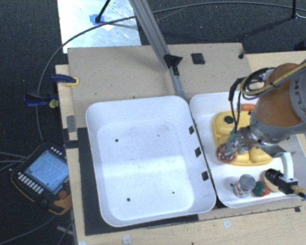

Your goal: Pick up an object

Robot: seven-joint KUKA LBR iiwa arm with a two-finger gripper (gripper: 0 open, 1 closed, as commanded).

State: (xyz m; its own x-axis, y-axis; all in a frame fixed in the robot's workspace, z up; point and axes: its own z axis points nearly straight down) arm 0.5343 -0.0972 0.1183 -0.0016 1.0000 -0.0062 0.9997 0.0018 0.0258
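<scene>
In the right bin point(205, 106) lies a yellow, flat toy point(223, 124), partly covered by the arm. A small round brown and red thing point(224, 154) rests at its front left edge. My gripper point(235, 142) is low over the yellow toy's front part, right beside the brown thing. The wrist hides what lies under it. Nearer the front of the bin sit a small grey and white object point(244, 183) and a green and red piece point(261, 190).
The left bin point(141, 163) stands beside the right one, with black clips point(198, 151) on the shared wall. A metal pole point(155, 33) slants over the back of the bench. A teach pendant point(42, 175) lies off the bench at the left.
</scene>
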